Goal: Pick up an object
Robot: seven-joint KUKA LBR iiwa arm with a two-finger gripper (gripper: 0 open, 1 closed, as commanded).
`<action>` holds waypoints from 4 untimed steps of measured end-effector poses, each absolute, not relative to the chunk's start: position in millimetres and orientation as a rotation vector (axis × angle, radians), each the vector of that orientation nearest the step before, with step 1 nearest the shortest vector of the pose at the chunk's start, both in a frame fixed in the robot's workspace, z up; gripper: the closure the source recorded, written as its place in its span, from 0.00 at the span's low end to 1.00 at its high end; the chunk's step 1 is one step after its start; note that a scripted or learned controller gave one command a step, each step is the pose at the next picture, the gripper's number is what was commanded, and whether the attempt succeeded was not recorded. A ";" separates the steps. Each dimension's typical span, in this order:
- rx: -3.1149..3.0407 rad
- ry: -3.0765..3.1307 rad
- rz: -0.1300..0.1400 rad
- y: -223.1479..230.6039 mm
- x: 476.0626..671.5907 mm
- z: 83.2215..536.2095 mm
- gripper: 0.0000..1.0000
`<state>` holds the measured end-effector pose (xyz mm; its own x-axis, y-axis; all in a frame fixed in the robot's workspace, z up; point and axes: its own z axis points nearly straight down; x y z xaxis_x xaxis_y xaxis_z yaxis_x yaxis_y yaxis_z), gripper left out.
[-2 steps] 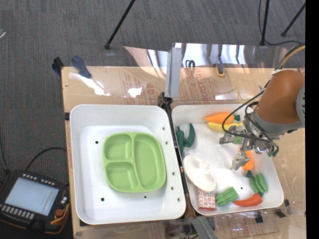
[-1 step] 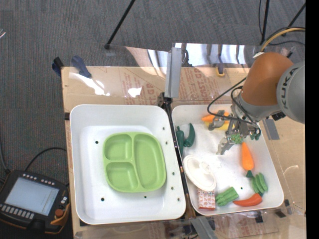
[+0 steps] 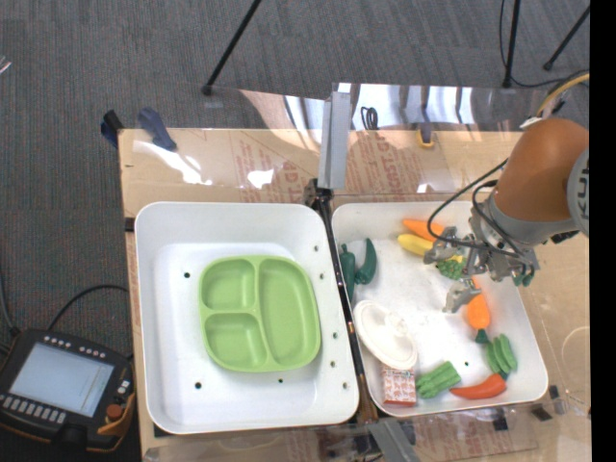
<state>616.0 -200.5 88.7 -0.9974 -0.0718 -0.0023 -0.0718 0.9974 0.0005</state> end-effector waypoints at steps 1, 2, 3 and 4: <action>-0.224 3.139 0.001 -188.2 642.9 88.1 0.00; -0.269 3.131 0.002 -210.7 645.0 88.6 0.00; -0.271 3.122 -0.001 -209.4 647.5 100.6 1.00; -0.274 3.132 0.005 -208.7 645.4 98.8 0.00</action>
